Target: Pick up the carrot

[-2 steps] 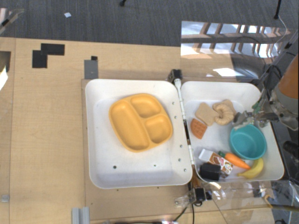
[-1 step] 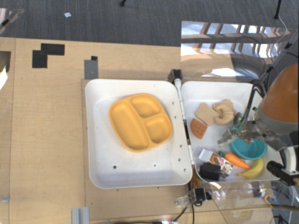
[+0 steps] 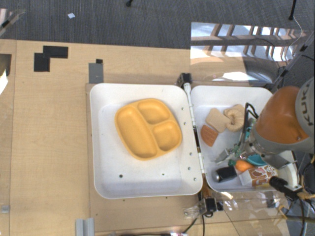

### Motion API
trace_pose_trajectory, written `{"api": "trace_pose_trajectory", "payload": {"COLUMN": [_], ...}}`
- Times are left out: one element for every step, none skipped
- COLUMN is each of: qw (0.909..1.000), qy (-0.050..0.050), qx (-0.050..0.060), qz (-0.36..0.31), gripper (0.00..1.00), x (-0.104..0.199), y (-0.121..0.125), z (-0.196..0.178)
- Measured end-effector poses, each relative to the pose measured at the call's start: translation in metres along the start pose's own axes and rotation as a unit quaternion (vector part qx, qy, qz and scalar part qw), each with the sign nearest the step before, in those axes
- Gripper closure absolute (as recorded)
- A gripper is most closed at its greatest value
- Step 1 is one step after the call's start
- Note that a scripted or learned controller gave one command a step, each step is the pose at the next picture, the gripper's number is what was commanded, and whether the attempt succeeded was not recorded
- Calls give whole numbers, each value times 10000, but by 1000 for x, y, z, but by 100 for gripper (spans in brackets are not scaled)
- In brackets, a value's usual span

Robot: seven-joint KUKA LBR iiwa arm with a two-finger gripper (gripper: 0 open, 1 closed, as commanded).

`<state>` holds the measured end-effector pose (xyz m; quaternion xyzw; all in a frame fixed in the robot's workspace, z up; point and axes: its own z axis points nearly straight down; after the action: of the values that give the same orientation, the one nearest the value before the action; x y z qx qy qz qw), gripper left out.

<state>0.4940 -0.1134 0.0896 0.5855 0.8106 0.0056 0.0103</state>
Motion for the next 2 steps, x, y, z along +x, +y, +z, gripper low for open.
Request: {"api": "trace_pose_trajectory", "payload": {"qw": [9764,9199], "qy": [-1,-30], "qx": [24,9], "qz": [2159,3921], "gripper": [0,0], "x": [-12,-12], "y": [-5,-5], "z": [0,0]}}
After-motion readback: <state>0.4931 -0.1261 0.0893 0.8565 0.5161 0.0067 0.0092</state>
